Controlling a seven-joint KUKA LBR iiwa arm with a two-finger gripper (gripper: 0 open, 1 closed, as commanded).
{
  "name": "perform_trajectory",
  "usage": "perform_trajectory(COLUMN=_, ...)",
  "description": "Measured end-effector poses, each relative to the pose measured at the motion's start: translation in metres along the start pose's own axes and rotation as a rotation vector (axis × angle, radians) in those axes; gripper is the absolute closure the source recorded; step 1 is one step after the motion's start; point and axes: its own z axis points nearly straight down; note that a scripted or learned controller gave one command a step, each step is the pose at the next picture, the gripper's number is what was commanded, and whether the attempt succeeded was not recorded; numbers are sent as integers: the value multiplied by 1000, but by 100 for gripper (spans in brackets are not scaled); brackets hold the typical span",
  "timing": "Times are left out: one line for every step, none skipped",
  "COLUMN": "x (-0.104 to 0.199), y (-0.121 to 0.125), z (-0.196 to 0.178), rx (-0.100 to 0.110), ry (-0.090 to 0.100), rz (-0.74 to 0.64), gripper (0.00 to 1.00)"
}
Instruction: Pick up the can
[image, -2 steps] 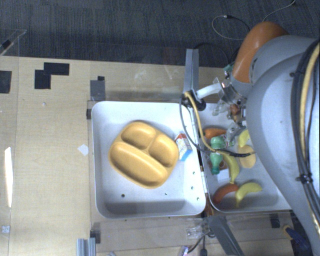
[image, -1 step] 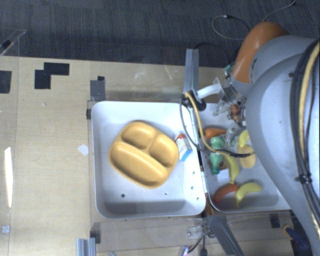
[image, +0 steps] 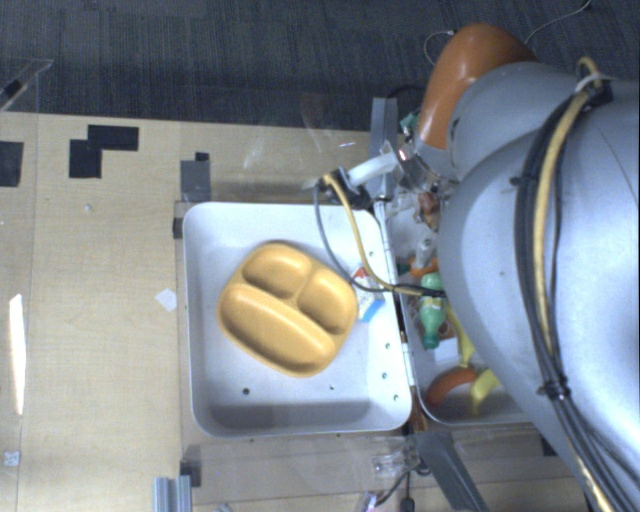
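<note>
Whether the gripper (image: 408, 185) is parted or closed cannot be made out; it is buried in wrist hardware at 1 o'clock, below the orange band (image: 470, 70). The right bin (image: 440, 410) is largely covered by the grey arm (image: 540, 250). Along its 9 o'clock edge a green item (image: 431, 318), a red-orange item (image: 455, 381) and a yellow item (image: 482, 388) are seen close together; which of them, if any, is the can cannot be told. A yellow lobed object (image: 288, 308) is seen at the middle of the left bin (image: 205, 330).
</note>
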Motion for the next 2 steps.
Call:
perform_trajectory(x=3, y=-29, z=1, rx=1, ry=-1, rz=12, gripper=0)
perform_trajectory(x=-6, y=-60, z=1, rx=2, ry=-2, rz=22, gripper=0)
